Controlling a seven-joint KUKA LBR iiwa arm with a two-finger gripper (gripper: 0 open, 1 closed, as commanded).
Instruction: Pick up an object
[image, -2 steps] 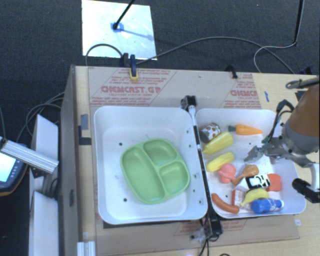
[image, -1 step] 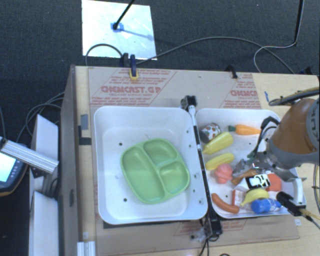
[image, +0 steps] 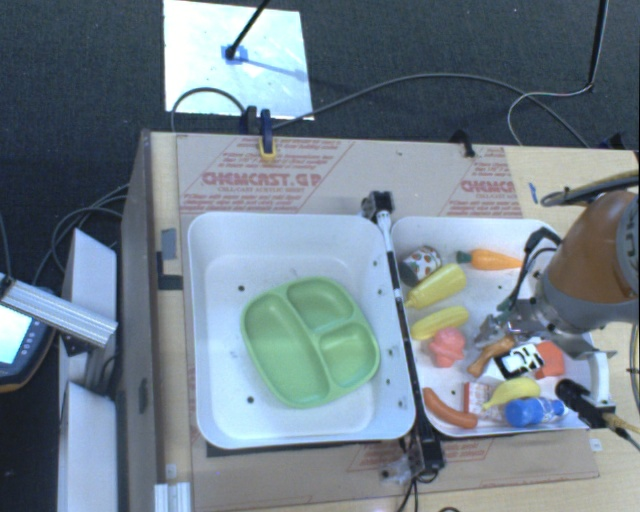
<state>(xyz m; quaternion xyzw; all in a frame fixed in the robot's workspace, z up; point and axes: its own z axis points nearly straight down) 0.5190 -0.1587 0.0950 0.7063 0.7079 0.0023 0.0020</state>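
a: where's the arm (image: 600, 265)?
b: coming in from the right, low over the right bin (image: 440, 232). the orange band sits at the right edge, and the claw (image: 503, 328) is down among the toys in the middle of that bin.

a: is the claw clenched or released?
b: cannot tell. its tip is dark metal over a cluttered patch, and nothing is clearly between its tips.

a: what's right by it?
b: an orange-brown piece (image: 489, 356) just near-left of the tip, and a black-and-white tag (image: 524, 355) just near of it. whether the claw touches either, i cannot tell.

a: and the other toys?
b: a carrot (image: 494, 260) at the far side, a brown-and-white ball (image: 421, 263) far left, two corn cobs (image: 436, 287) left of centre, the second cob (image: 440, 322) just nearer. a pink toy (image: 448, 346) lies near of that. along the near wall: a sausage (image: 446, 410), a banana (image: 513, 390), and a blue bottle (image: 532, 411) beside the banana.

a: the left bin (image: 215, 240)?
b: it holds a green divided plate (image: 310, 341), lying flat, well apart from the claw.

a: anything else on the worktop (image: 420, 170)?
b: a black clamp (image: 378, 205) at the far end of the seam between the bins.
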